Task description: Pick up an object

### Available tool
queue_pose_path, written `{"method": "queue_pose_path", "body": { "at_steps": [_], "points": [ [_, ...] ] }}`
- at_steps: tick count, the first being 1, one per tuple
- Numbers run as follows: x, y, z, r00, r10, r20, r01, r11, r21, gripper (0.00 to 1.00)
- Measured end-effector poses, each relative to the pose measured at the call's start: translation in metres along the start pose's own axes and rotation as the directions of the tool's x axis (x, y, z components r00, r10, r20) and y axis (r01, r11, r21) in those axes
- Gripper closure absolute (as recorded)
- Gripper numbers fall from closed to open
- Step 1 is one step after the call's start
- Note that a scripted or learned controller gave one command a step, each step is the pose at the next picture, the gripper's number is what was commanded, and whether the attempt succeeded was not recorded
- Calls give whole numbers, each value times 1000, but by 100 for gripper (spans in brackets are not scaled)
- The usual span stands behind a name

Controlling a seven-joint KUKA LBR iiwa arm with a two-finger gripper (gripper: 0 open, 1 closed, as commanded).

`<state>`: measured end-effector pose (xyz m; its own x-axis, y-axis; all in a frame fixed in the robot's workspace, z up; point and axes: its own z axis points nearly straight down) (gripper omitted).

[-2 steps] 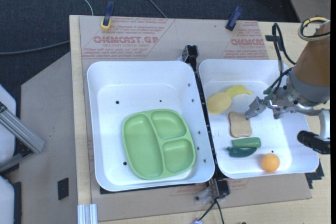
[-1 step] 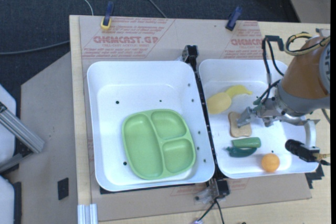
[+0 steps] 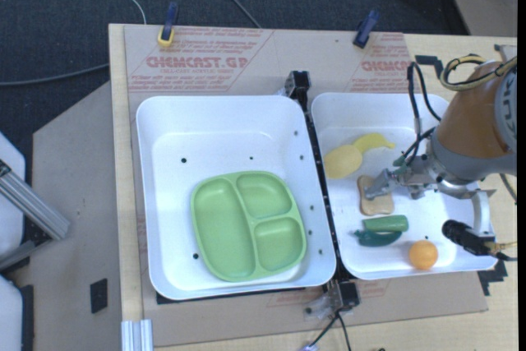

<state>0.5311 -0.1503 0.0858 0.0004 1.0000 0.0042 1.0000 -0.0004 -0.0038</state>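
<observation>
Arm (image 3: pixel 481 127) from right | gripper (image 3: pixel 380 190) low over tan slice (image 3: pixel 374 197) | right bin (image 3: pixel 362 259)

Glossy white plastic bins (image 3: pixel 164 201), smooth matt green plastic tray (image 3: pixel 246 223), brown paper-faced board (image 3: pixel 246 53).

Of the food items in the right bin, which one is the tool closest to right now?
The tan slice. The tool sits over its upper edge, while the yellow lemon, the green pepper and the orange all lie apart from it.

The counter (image 3: pixel 214 62), seemingly protective-film covered, bears a left bin (image 3: pixel 164 136) and right bin (image 3: pixel 345 107), touching side by side.
</observation>
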Motion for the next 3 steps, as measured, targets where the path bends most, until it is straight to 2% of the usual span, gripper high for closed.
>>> {"method": "queue_pose_path", "body": {
  "at_steps": [1, 3],
  "points": [
    [1, 2, -10, 1000, 0, 0, 0, 1000, -5, 100],
    [-7, 7, -94, 1000, -1, 7, 1, 1000, -7, 100]
  ]
}}
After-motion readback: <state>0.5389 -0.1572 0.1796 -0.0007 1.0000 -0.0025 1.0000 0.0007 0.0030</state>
